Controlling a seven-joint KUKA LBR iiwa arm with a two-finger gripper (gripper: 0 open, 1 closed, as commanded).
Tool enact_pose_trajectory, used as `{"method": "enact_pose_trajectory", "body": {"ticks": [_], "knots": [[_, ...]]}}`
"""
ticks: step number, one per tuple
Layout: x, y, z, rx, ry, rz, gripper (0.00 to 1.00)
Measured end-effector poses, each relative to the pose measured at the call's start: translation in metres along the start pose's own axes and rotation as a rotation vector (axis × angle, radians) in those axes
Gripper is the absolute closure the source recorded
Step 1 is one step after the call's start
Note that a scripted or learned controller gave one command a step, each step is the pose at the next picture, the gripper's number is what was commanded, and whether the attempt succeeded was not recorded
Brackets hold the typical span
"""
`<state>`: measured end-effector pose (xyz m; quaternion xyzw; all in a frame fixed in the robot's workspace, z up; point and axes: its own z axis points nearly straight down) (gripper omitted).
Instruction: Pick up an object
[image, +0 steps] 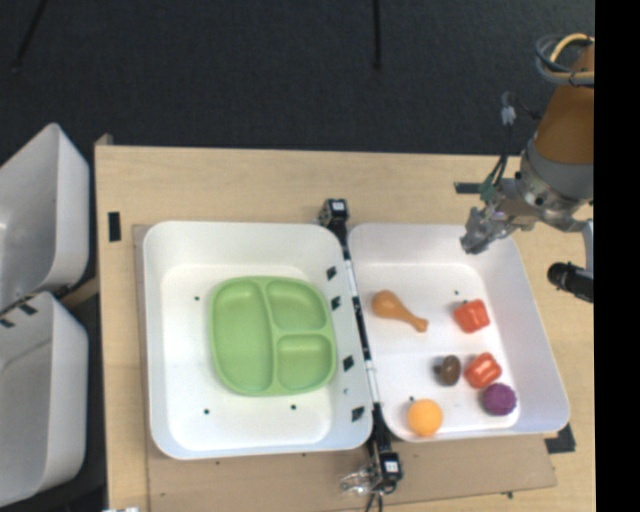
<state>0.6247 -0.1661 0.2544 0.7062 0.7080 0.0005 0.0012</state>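
Gripper (483, 232) hangs over right bin's (535, 300) far corner, jaw state unclear; red peppers (471, 316) sit close, so grab may slip.

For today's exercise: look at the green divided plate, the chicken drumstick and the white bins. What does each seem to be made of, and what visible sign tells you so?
Green divided plate: likely moulded plastic, matte; uniform colour, soft rounded compartment ridges.
Chicken drumstick: probably toy plastic or rubber; flat, even orange-brown colour, smooth simplified shape.
White bins: seemingly thin formed plastic with a slight sheen; rounded corners and sloped walls. Material cannot be confirmed from looks alone.
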Motion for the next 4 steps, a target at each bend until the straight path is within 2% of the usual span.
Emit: {"method": "enact_pose_trajectory", "body": {"ticks": [1, 2, 3, 4], "knots": [[0.053, 0.002, -0.006, 0.004, 0.002, -0.005, 1.0], [0.104, -0.001, 0.01, 0.006, 0.001, -0.003, 1.0], [0.153, -0.001, 0.003, 0.003, 0.002, -0.005, 1.0], [0.211, 0.0, 0.015, 0.007, 0.002, -0.005, 1.0]]}}
